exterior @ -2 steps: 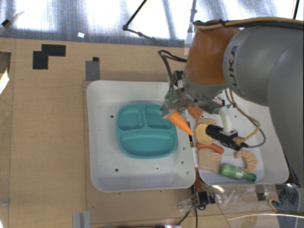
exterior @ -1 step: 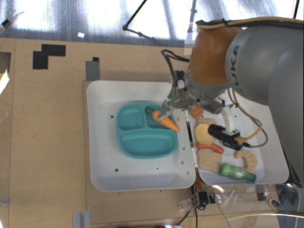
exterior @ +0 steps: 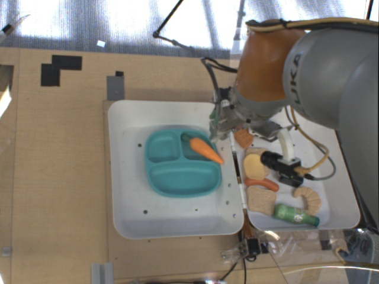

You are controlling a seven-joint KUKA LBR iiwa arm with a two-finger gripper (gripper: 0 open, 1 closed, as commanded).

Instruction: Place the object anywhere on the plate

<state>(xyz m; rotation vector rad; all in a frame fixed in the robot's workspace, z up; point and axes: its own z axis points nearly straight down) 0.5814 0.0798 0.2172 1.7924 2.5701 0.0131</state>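
An orange carrot (exterior: 205, 149) with a green top lies slanted in the upper right compartment of the teal divided plate (exterior: 177, 179), its tip reaching over the plate's right rim. The plate rests in the left white bin (exterior: 127, 176). My gripper (exterior: 218, 125) hangs at the bin's right side, just above and to the right of the carrot's green end. The wrist hides its lower end.
The right bin (exterior: 340, 212) holds several food items: an orange piece (exterior: 243, 138), a pale round item (exterior: 254, 165), a red sausage (exterior: 262, 184), a bread slice (exterior: 260, 200), a green bottle (exterior: 295, 214) and a tan curved pastry (exterior: 309, 197). The arm covers that bin's upper part.
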